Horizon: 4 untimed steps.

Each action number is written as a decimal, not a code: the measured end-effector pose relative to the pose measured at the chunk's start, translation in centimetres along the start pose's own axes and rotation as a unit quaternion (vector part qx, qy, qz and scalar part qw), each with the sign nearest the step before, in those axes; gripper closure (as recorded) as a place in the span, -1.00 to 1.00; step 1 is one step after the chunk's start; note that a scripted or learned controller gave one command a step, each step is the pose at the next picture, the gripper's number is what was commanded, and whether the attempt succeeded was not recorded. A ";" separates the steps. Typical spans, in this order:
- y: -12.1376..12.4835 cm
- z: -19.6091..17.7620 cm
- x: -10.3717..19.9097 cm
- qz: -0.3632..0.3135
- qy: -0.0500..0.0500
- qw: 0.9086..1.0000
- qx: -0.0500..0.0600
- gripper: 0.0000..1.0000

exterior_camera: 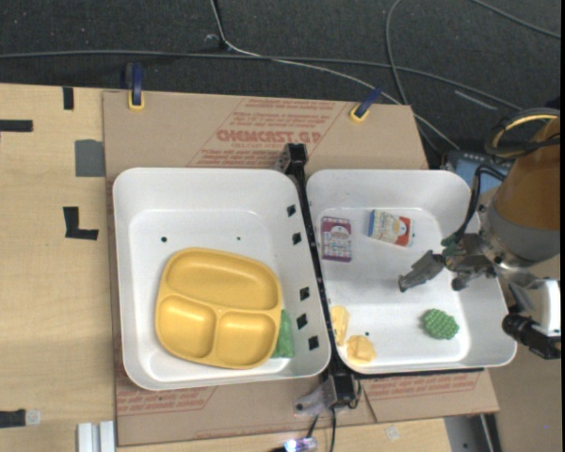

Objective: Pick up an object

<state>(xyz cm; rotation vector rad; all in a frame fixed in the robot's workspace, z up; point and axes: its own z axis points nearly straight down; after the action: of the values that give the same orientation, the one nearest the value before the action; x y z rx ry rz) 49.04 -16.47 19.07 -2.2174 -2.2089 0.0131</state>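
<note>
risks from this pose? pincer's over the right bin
1. The pincer hangs between the green piece and the two small packs, directly over none of them; a straight descent would likely close on bare floor.
2. The green piece sits near the right bin's front corner, so a reach there may clip the wall.
3. The yellow bits lie against the divider, hard to get fingers around.

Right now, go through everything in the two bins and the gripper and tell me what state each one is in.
Yellow divided tray: lying flat, left bin.
Green item: wedged beside the tray, mostly hidden.
Purple packet: flat, right bin.
White carton: flat, right bin.
Green knobbly object: loose on the bin floor.
Yellow pieces: at the front edge.
Gripper: open, holding nothing.
</note>
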 end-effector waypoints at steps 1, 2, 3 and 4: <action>0.3 -0.6 0.0 -0.002 -0.001 1.000 -0.006 -1.00; 0.5 3.8 -0.2 -0.002 -0.001 1.000 -0.004 -1.00; 1.5 9.2 -0.4 -0.002 -0.001 1.000 -0.005 -1.00; 1.5 10.5 -0.4 -0.002 -0.002 1.000 -0.007 -1.00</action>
<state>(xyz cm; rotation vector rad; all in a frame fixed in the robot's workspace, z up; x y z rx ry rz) 50.39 -16.85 8.51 -2.2210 -2.2225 0.0021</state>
